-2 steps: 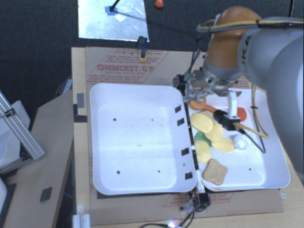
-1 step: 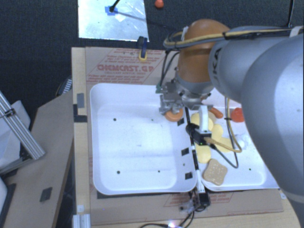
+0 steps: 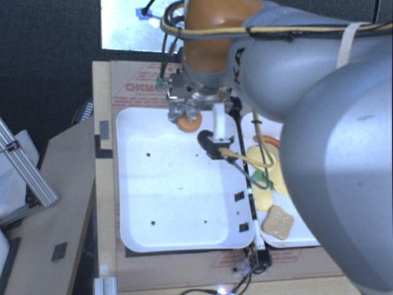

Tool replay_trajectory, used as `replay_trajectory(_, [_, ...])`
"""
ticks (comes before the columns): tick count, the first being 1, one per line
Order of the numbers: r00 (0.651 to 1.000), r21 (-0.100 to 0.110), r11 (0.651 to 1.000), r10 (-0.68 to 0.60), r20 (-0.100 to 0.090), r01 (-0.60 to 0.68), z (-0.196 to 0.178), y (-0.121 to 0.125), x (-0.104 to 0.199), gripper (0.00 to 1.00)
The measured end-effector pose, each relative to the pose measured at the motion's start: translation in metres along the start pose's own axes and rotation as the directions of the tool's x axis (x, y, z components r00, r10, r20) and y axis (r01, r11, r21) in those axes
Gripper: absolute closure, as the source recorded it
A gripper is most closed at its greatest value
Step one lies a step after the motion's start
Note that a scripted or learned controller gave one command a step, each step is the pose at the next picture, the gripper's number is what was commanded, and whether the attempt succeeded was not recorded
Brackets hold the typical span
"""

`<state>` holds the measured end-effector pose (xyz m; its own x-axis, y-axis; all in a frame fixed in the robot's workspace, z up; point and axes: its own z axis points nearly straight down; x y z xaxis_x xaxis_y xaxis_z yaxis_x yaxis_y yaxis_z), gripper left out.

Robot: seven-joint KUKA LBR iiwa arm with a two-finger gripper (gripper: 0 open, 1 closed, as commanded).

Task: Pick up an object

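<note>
Hovering tool [image 3: 184, 112] at bin [image 3: 178, 189] far edge, orange disc [image 3: 189, 125]

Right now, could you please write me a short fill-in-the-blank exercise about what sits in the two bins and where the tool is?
1. The tool is over the far edge of the ____ bin.
2. The small round object just below the tool is ____ in colour.
3. The tan cracker-like piece lies in the ____ bin.

Missing words: left; orange; right
</note>
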<state>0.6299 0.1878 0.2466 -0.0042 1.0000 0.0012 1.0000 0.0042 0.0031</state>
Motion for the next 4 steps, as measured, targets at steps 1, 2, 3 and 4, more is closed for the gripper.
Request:
replay_trajectory(1, [1.000, -0.002, 1.000, -0.001, -0.001, 0.001, -0.001, 0.036, 0.047, 1.00])
replay_trajectory(2, [1.000, 0.004, 1.000, -0.001, 0.001, 0.001, -0.092, 0.006, 0.046, 1.00])
replay_trajectory(3, [1.000, -0.009, 1.000, -0.003, -0.003, 0.003, -0.294, 0.010, 0.047, 1.00])
replay_trajectory(4, [1.000, 0.019, 1.000, 0.000, 0.006, 0.000, -0.118, -0.075, 0.047, 1.00])
